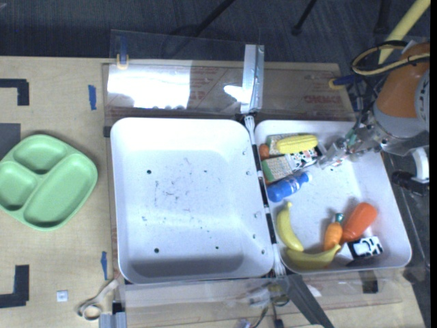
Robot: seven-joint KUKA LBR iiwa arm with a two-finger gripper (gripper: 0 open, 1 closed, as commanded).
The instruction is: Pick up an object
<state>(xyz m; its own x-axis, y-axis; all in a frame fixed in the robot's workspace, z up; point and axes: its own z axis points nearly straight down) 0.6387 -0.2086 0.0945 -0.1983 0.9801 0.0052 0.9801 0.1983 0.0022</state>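
The right bin [382, 183] holds a corn cob [295, 143], a green and white box [283, 164], a blue bottle [287, 187], a banana [300, 243], a small carrot [333, 232], a larger orange carrot-shaped piece [359, 221] and a black and white toy [365, 248]. My gripper [336, 154] hangs over the upper part of this bin, just right of the corn and the box. I see nothing held between its tips.
The left bin [184, 197] lies beside it, its floor bare. A green divided plate [46, 180] rests on the bench at far left. A clear panel [177, 80] and a metal post [252, 77] stand behind the bins. Cables hang at the upper right.
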